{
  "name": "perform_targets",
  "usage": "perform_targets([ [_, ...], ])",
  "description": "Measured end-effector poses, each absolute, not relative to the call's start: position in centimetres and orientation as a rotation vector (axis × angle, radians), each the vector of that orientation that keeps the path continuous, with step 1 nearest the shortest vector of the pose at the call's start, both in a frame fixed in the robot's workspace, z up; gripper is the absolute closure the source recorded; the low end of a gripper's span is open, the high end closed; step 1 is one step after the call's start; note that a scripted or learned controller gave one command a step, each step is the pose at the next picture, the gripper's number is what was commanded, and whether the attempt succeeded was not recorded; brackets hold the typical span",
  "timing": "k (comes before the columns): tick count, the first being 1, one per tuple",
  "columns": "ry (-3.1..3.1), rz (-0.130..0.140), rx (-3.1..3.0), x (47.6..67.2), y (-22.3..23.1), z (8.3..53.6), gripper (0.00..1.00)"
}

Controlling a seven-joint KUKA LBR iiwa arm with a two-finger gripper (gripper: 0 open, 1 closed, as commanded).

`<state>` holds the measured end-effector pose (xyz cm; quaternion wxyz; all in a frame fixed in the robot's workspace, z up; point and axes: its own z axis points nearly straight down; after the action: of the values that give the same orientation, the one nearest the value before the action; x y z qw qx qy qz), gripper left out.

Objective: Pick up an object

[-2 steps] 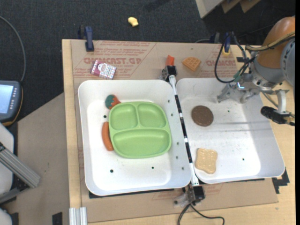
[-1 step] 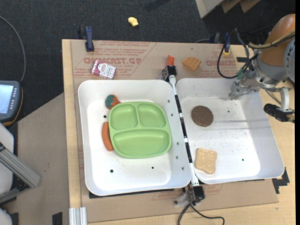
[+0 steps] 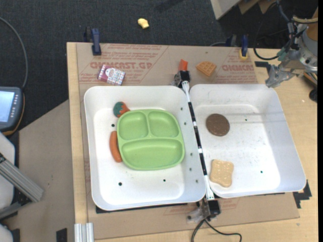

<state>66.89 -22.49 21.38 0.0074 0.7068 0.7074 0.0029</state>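
Observation:
A brown round patty (image 3: 217, 124) lies in the back left part of the right bin (image 3: 282, 150). A tan slice of toast (image 3: 221, 172) rests near that bin's front left corner. In the left bin (image 3: 98, 175) a green divided plate (image 3: 150, 138) sits in the middle, with an orange sausage (image 3: 115, 146) along its left side and a small green and red item (image 3: 120, 108) at its back left corner. My gripper (image 3: 279, 75) hangs over the bench just beyond the right bin's back right corner, away from all these objects.
A waffle piece (image 3: 206, 68), an orange block (image 3: 182, 64) and a pink packet (image 3: 111, 74) lie on the cardboard behind the bins. Blue clamps (image 3: 95, 40) hold the board's back edge. A yellow item (image 3: 144, 22) lies on the dark floor.

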Motion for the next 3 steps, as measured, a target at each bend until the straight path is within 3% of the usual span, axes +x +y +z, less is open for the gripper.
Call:
perform_targets([
  [1,2.22,0.0,2.218,66.7,-22.4,20.5,0.0],
  [2,2.231,-0.009,2.231,60.4,-18.1,9.7,0.0],
  [3,2.231,-0.006,2.228,51.6,-11.8,8.3,0.0],
])
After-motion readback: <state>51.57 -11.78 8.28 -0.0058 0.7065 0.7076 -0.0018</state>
